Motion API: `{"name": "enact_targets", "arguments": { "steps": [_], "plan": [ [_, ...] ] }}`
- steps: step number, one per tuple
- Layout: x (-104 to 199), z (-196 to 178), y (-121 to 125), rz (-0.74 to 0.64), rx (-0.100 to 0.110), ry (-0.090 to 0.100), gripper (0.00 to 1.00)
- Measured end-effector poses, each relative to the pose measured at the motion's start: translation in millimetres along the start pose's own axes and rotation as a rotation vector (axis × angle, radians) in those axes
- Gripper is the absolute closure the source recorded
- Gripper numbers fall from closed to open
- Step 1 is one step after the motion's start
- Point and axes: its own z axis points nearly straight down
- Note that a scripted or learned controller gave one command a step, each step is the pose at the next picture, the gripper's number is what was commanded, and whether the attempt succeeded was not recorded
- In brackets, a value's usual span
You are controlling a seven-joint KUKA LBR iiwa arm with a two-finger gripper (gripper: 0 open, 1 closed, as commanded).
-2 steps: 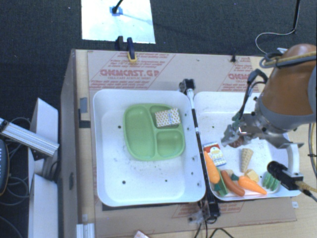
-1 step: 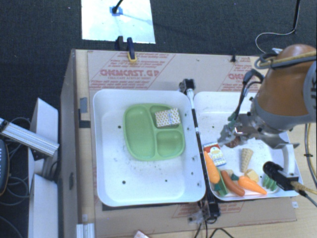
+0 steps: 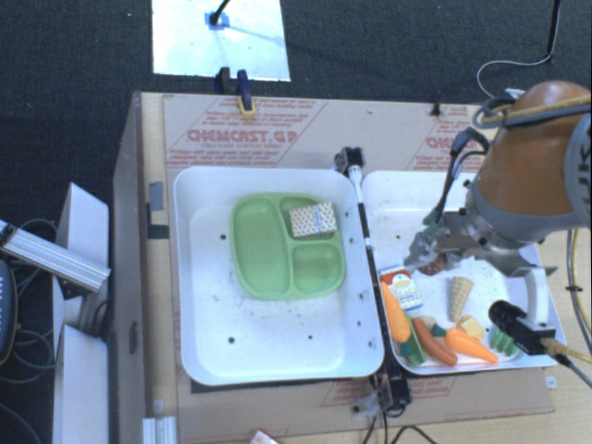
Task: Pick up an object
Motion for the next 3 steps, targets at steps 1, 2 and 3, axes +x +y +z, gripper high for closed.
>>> {"name": "enact_targets", "arguments": {
  "steps": [1,2,3],
  "plan": [
    [12,-2,0,-0.001,0.000,0.000,1.00],
    [38,-2,0,0.000,0.001,0.001,1.00],
    [31,-3,1,0.004,0.002,0.000,1.00]
  ]
}}
